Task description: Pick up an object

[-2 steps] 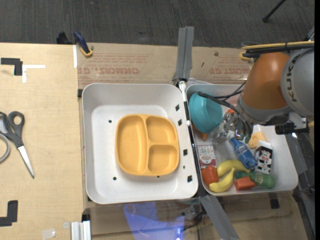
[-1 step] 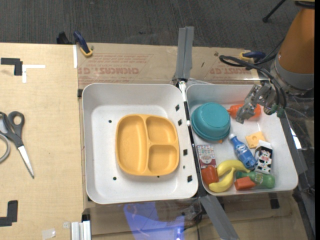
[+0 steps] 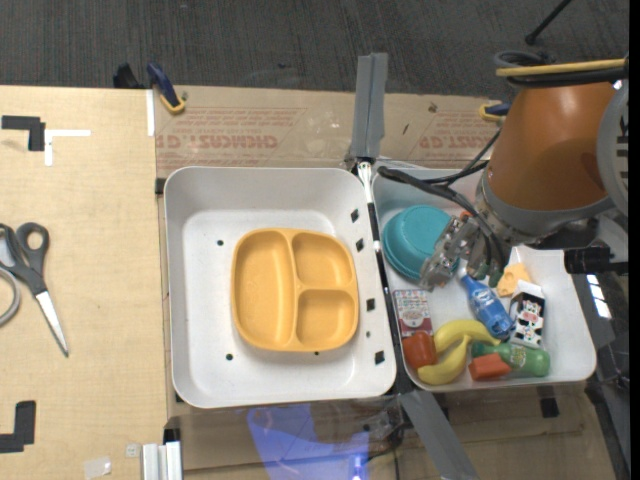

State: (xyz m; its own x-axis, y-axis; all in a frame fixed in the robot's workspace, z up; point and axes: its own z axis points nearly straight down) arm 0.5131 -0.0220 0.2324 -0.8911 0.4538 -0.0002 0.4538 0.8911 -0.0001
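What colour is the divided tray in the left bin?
Yellow-orange, plain with no pattern; the divided tray shows clearly in the camera view.

Arm comes in from the upper right of the frame, big orange band up top, wrist angled down and left. The gripper (image 3: 447,260) sits right of centre, pointing down-left.

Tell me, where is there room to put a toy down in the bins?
The left bin has bare white floor all around the yellow divided plate, widest between the plate and the bin's left wall. The right bin is crowded: teal bowl, banana, blue bottle and the hand fill it.
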